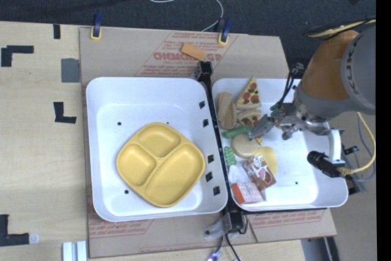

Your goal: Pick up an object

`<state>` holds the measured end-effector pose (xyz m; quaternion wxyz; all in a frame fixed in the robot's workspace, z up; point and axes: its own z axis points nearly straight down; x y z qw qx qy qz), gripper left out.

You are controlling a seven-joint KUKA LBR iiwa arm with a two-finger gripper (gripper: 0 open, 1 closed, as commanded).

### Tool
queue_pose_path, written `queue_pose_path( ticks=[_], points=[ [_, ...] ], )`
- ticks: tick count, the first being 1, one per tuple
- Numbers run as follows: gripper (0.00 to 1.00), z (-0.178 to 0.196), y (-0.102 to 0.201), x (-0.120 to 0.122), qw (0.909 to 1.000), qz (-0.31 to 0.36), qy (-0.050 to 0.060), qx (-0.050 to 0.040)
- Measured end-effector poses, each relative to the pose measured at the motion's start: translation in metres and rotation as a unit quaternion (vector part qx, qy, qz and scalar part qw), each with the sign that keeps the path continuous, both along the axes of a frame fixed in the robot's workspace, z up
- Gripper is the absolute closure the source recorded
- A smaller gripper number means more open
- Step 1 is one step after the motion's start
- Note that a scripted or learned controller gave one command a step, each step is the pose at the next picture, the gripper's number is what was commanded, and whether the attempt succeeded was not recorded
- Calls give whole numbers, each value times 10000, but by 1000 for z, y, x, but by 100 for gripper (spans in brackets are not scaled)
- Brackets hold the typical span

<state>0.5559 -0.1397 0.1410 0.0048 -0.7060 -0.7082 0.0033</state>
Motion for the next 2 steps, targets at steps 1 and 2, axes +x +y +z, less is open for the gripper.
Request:
queue_pose_path(
  ticks=[1,2],
  points=[
    [0,-62,28,75,10000,11,-29,-5],
    [100,-53,26,73,10000,1,-13,-11]
  ],
)
